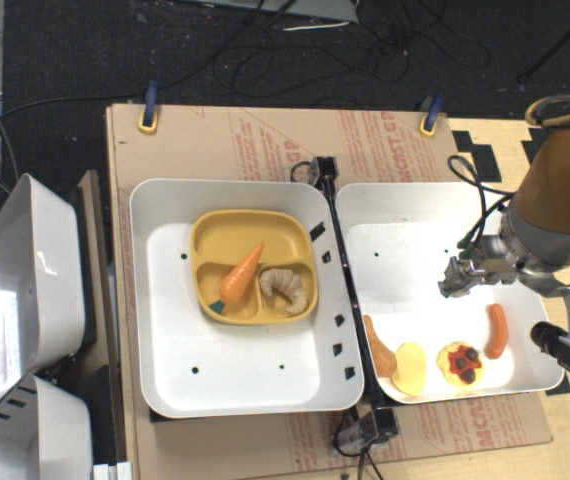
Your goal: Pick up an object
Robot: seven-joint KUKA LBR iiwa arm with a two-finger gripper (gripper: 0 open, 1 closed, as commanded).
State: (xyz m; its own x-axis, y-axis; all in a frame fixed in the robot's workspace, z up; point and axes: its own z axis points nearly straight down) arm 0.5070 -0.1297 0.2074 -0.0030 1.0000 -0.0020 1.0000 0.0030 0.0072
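So the counter (pixel 225 148) holds two white bins side by side. The left bin (pixel 165 298) has a yellow plate (pixel 210 238) with a toy carrot (pixel 242 273) and a shrimp (pixel 285 288) on it. The right bin (pixel 405 218) has the toys to grab. The pincer (pixel 460 273) hangs over its middle with nothing in it, and I cannot tell how wide it is. A red sausage (pixel 496 330) lies at about 5 o'clock from it, close by. I think it should go there, line up across the sausage, drop low, then squeeze.
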